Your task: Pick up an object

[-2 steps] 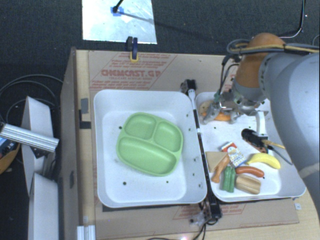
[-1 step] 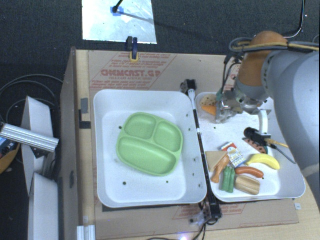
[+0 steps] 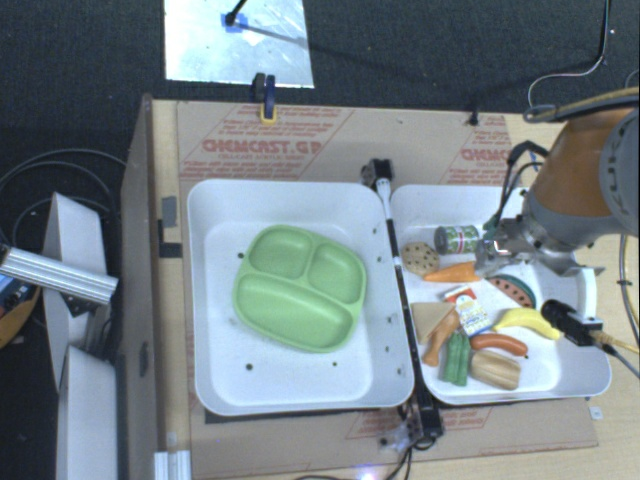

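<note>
The grey arm [image 3: 590,183] with its orange band reaches in from the right over the right bin [image 3: 590,373], its gripper [image 3: 497,251] low beside a green-labelled can [image 3: 457,238] lying on its side; whether the jaws are wide or narrow cannot be told. Below lie a cookie [image 3: 419,259], a carrot [image 3: 452,273], a watermelon slice [image 3: 512,290], a banana [image 3: 528,321], a sausage [image 3: 498,344] and a green vegetable [image 3: 456,358]. The left bin [image 3: 215,268] holds a green divided plate [image 3: 298,287]. Red print on the cardboard [image 3: 300,133] covering the desk reads roughly "CHEMCAST GP".
</note>
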Robot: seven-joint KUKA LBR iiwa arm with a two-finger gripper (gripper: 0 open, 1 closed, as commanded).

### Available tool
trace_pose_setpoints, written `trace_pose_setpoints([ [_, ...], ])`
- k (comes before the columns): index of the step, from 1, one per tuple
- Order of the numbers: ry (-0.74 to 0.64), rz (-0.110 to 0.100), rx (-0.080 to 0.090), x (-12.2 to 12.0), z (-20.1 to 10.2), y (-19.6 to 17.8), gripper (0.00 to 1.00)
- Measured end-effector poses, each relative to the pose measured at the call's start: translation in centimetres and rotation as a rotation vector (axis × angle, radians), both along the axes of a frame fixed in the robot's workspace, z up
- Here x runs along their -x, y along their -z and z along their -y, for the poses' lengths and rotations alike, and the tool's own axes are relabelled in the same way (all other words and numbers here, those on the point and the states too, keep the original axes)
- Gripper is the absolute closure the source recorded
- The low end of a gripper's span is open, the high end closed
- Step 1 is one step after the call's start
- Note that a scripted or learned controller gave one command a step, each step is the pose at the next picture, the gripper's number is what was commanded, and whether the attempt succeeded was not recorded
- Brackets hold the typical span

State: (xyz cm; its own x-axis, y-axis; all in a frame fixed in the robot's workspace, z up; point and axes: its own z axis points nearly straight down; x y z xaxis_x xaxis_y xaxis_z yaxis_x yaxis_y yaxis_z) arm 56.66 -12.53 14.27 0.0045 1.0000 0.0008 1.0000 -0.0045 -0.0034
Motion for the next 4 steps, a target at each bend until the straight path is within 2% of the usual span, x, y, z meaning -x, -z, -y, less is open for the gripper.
trace_pose_setpoints([
  [1, -0.006, 0.005, 0.001, -0.5, -0.2, 0.2, 0.0],
  [2, -0.012, 0.008, 0.0, -4.8, -2.9, 1.7, 0.0],
  [3, -0.005, 0.008, -0.001, -3.4, -2.1, 5.5, 0.0],
  [4, -0.012, 0.002, -0.002, -8.7, -2.2, 5.5, 0.0],
])
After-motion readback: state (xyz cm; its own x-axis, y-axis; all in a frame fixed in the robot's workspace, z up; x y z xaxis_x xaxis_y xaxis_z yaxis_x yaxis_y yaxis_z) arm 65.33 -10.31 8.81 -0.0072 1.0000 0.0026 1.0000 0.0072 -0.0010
